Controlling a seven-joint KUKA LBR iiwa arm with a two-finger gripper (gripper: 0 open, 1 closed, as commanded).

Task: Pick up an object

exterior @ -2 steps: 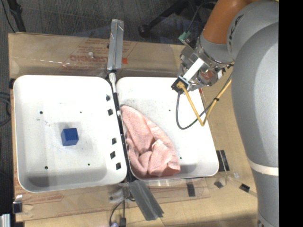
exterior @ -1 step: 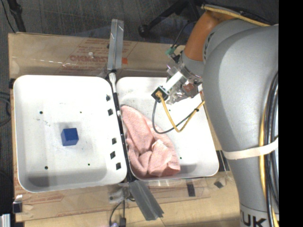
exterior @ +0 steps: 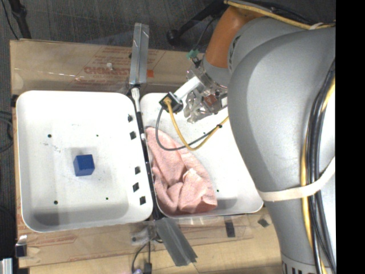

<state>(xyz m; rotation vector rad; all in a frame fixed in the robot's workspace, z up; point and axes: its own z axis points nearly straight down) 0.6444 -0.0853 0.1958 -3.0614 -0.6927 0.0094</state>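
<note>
**Claw hanging over the far end of the right bin, cloth lying nearer the camera**

From my seat I see the arm [exterior: 285,130] reaching in from the right, its grey bulk covering much of the right bin [exterior: 149,104]. The orange band [exterior: 225,30] sits above the wrist, and the claw [exterior: 197,108] hangs over the far part of that bin. I cannot tell from this slant how its tips stand; the metal parts there run together, and I see nothing between them. A yellow cable [exterior: 171,131] and a black one loop down from the wrist toward the bin floor.

The pink cloth [exterior: 179,178] lies crumpled in the same bin, against the wall it shares with the left bin. It sits toward the near edge of the frame from the claw, down and a little left in my view, apart from it; only the cable loop comes close to the cloth's far end. The cloth's long axis runs from the far left, where it narrows to a thin tail near the dividing wall, toward the near right, where it bunches into thicker folds.

In the left bin [exterior: 34,107] a small blue cube [exterior: 84,165] rests on the white floor, well apart from the claw, with its faces roughly square to the bin walls
</note>
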